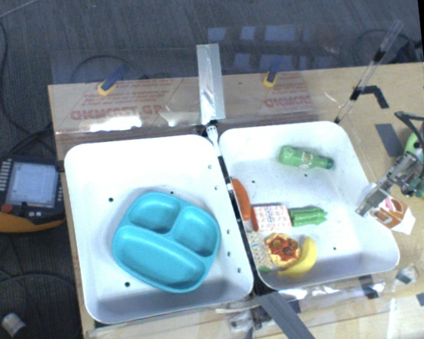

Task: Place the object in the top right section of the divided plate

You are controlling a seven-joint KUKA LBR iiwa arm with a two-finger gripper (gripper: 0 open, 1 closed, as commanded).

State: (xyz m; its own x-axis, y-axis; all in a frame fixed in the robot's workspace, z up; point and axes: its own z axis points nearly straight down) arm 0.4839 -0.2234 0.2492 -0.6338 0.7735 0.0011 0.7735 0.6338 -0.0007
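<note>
A blue divided plate (pixel 167 241) sits near the middle of the left bin (pixel 88 217), its three sections bare, with open white floor on every side and the widest margin along the bin's near-left corner. To its right, past the ridge where the two bins meet, the right bin (pixel 339 150) holds its goods crowded against that shared wall: an orange carrot-like stick (pixel 241 199) lies along the rim, a red-and-white carton (pixel 270 217) sits just beside it, a small green bottle (pixel 307 216) touches the carton's right side, and a printed pizza-like packet (pixel 281 249) overlaps a yellow banana (pixel 304 258) at the near edge. A second green bottle (pixel 305 157) lies alone toward the far side, leaving the bin's right half open floor. At the frame's right, the gripper (pixel 374 201) hangs over the right bin's outer rim, with a red-and-white item (pixel 392 213) directly beside it on the bench (whether the fingers are apart, together or clamped on that item cannot be told, since the tip is small and blurred). The arm behind it is cut off by the frame's edge.
</note>
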